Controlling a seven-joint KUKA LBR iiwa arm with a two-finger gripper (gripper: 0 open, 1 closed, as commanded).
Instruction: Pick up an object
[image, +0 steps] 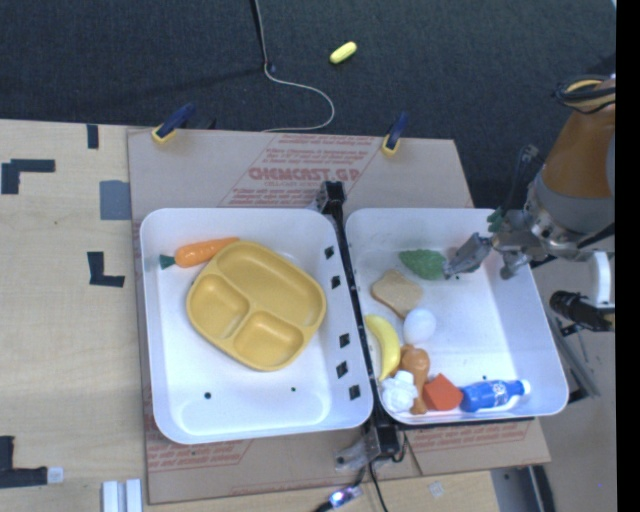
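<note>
Nearest me in the right bin (535, 330), along its near wall, I see a blue bottle (492, 394) lying on its side. Left of it sits a red block (441, 394), then a small white piece (399, 391) in the near left corner. An orange-brown item (414, 361) rests just behind the red block. A banana (384, 341) runs along the bin's left wall, with a white ball (420, 324) just right of it. Farther back lies a tan slice of bread (397, 293), and beyond it a green leafy item (424, 262).

The gripper (486, 254) is over the far right part of this bin, just right of the green item, on a grey arm (578, 170) coming in from the right. I cannot tell whether its fingers are apart or together; I see nothing between them.

In the left bin (165, 330) a yellow divided tray (257, 304) sits near the middle. A carrot (204, 251) lies at its far left edge, touching it.

Beyond the bins, on the dark floor, a small yellow object (343, 52) lies well apart.
</note>
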